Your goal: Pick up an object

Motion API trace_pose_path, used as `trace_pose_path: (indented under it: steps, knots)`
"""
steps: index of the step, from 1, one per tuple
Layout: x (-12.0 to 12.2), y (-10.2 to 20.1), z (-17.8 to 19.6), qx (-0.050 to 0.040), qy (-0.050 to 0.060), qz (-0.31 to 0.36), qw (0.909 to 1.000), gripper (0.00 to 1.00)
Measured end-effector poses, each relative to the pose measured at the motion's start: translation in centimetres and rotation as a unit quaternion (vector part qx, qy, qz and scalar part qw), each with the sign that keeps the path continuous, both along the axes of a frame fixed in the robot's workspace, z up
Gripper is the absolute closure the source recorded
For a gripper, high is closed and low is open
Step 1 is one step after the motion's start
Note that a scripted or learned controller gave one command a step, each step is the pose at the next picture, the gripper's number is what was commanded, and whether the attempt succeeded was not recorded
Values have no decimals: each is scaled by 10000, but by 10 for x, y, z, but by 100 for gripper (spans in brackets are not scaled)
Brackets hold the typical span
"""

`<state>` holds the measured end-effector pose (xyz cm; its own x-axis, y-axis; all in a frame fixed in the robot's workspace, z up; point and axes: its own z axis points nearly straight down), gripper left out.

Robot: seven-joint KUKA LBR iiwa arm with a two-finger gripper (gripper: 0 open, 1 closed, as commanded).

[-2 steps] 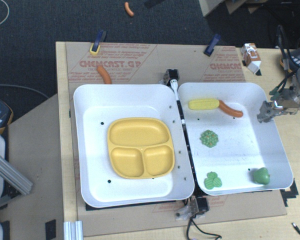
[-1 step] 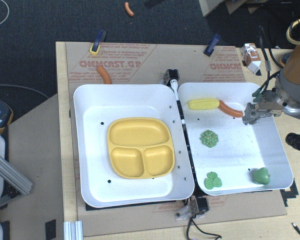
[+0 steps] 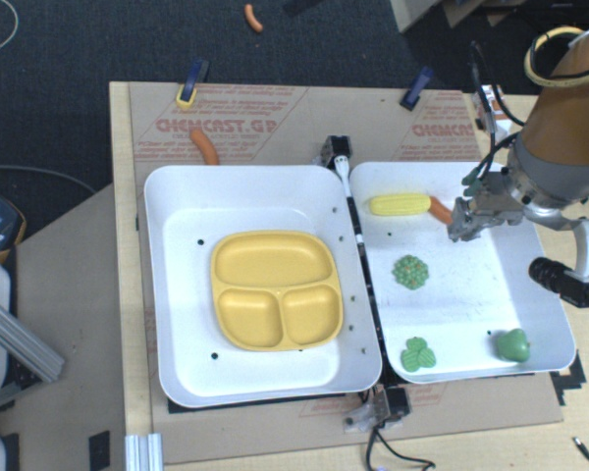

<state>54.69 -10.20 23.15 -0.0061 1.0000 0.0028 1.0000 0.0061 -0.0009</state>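
Light: bright, even, from above my bench
Glare: the white bins point(image 3: 167, 292) wash pale
Shadows: soft, thin under the yellow tray point(image 3: 275, 287)
Focus: slightly soft everywhere, grainy dark floor point(image 3: 88, 27)

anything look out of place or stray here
Yes: two small orange carrot-like pieces lie outside the bins. One orange piece sits on the cardboard bench top behind the left white bin, and another orange piece lies on the dark floor beyond the bench.

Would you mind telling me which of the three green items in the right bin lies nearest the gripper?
The round, speckled one in the bin's middle, just below the corn; the other two sit along the near edge.
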Motion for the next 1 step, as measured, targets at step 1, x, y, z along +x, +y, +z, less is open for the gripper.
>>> trace_pose_path:
  steps: [1]
  knots:
    - [5,44,-7,-1,7,-3,10000,100]
